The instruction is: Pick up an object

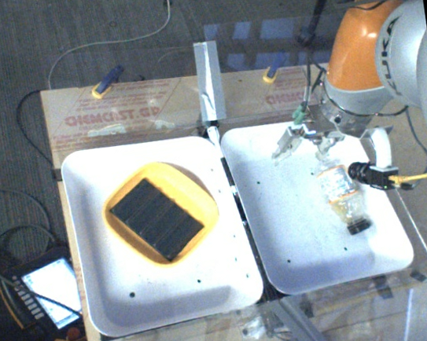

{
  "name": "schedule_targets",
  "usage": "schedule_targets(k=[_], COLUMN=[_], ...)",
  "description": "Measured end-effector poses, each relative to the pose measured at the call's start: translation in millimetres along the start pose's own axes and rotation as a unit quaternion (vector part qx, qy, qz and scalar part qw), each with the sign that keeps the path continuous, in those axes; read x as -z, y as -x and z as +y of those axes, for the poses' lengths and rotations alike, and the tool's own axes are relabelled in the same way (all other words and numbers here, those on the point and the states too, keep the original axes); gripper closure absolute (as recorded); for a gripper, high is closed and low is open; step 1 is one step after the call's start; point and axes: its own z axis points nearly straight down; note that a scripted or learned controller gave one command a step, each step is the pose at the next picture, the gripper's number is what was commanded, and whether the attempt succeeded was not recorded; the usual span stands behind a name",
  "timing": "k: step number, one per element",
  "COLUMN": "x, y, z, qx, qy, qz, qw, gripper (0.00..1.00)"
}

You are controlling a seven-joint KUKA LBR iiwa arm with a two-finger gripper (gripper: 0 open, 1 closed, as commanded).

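Note:
A small clear plastic bottle [340,190] with a black cap [358,225] lies in the right bin [287,234], towards its right side. My gripper [303,147] hangs over the upper part of that bin, just above and to the left of the bottle's upper end. Its fingers are spread open, with one fingertip [281,152] pointing left and the bare bin floor showing between them. In the left bin [105,293] sits a yellow dish [192,185] with a dark ridged rectangular block [157,218] lying in it.
The arm's orange band [354,49] and grey wrist stand over the right bin's upper right corner. A black cable connector [363,173] sticks out beside the bottle. A metal divider post [209,87] rises between the bins at the back.

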Motion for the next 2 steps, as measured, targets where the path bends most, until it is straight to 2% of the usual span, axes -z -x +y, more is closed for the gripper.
schedule_targets(k=[1, 2], x=[-26.9, -73.7], y=[-5.4, 79.1], z=[-0.4, 10.3], qx=[0.06, 0.191], qy=[0.0, 0.001], qz=[-0.001, -0.001], qw=[0.9982, 0.9816], gripper=[0.0, 0.0])
